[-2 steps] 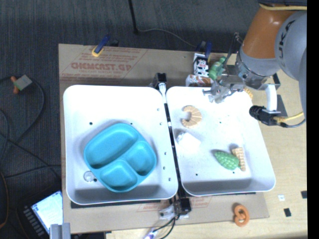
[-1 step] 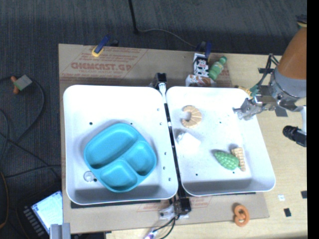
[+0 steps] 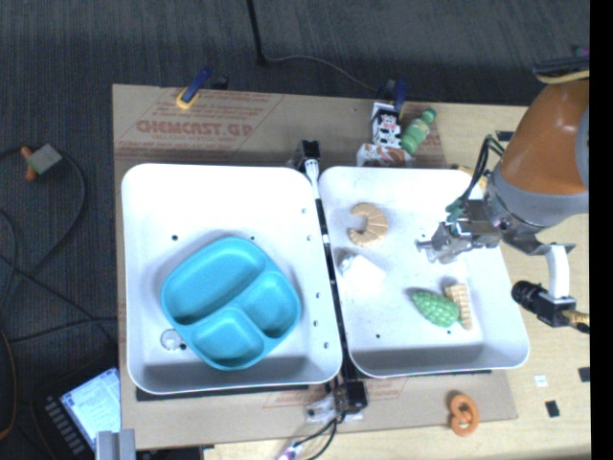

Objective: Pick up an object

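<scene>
In the right bin (image 3: 378, 348) lie a tan croissant-shaped piece (image 3: 368, 224), a green bumpy object (image 3: 434, 308) and a tan ridged piece (image 3: 461, 304) touching it. A small pale object (image 3: 347, 264) rests by the bin's left wall. My gripper (image 3: 440, 245) hangs over the right bin's upper right part, above and slightly right of the green object. I see nothing held between its fingers.
The left bin (image 3: 144, 199) holds a blue divided tray (image 3: 230, 300). Small toys (image 3: 397, 132) stand on the bench behind the right bin. An orange ring (image 3: 463, 412) lies on the bench in front. The grey and orange arm (image 3: 546, 161) reaches in from the right.
</scene>
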### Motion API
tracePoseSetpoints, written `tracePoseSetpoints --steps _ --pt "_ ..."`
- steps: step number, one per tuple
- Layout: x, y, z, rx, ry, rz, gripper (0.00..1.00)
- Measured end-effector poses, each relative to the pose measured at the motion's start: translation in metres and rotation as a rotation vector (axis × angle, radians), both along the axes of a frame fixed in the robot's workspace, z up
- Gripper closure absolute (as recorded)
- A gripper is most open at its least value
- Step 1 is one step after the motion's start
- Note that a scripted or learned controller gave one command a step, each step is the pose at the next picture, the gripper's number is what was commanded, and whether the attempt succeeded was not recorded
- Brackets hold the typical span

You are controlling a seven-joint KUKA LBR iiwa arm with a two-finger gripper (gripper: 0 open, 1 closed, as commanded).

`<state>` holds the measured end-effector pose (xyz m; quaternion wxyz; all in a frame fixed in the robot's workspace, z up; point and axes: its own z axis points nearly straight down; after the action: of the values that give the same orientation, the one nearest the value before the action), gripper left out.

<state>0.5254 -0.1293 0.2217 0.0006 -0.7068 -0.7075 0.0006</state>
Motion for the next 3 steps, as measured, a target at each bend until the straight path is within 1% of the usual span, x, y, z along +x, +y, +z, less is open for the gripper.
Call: tracePoseSetpoints --steps 1,2,3 --pt "-0.042 0.007 -0.001 0.0 0.0 -0.002 1.0" --pt "-0.036 0.036 -0.011 0.0 0.001 -0.001 1.0" --pt "0.036 -0.019 -0.134 -0.003 -0.01 -0.001 1.0"
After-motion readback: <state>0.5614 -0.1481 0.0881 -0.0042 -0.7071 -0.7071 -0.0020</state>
